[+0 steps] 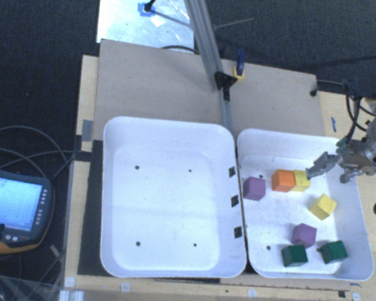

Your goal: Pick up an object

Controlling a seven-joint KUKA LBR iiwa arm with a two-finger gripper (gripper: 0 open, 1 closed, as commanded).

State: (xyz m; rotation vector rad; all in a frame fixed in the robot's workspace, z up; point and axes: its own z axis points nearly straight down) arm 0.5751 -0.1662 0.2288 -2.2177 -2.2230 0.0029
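Note:
The right bin [357,267] holds several small blocks. An orange block [283,181] touches a yellow block [301,179] near the bin's middle. A purple block [254,188] lies by the left wall. A second yellow block [323,206] sits further right. Toward the front are another purple block [304,234] and two green blocks [294,255] [333,251]. My gripper [328,173] hovers over the bin's back right, open, with nothing between its fingers. Its left fingertip [312,171] is just right of the yellow block beside the orange one.
The left bin [112,192] stands beside the right one, and black clips join their shared wall. A metal pole [208,34] slants over the bench's back. A teach pendant [7,210] lies on the floor at left. Cables hang near the arm at right.

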